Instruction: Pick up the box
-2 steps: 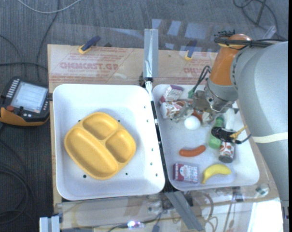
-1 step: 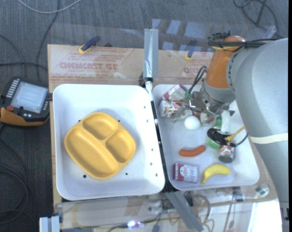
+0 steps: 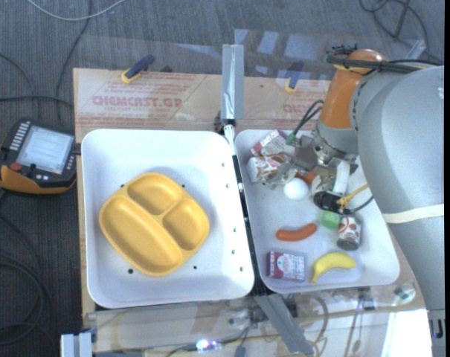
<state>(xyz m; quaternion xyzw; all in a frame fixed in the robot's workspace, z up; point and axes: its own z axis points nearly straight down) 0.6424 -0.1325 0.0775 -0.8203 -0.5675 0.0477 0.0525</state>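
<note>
Your jaws [image 3: 303, 158] hang low over the right bin [image 3: 373, 277], beside a crumpled wrapper [image 3: 268, 162]; whether they're spread, you can't tell. The box [image 3: 285, 265] lies near the front edge.

Light is pretty flat and cool, kind of daylight-ish from above, so the two white bins [image 3: 91, 199] come out bright and a bit washed while the carpet around the bench stays dim and grainy. Shadows are soft and short, just a faint one under the yellow tray [image 3: 155, 223] and along the bin walls, and there's pale glare on the clear sheet at the top of the bench [image 3: 277, 47]. The whole frame is low-res and a little soft, and the big grey arm [image 3: 407, 162] at the right is blurry, with small stuff in the right bin hard to read.
</note>
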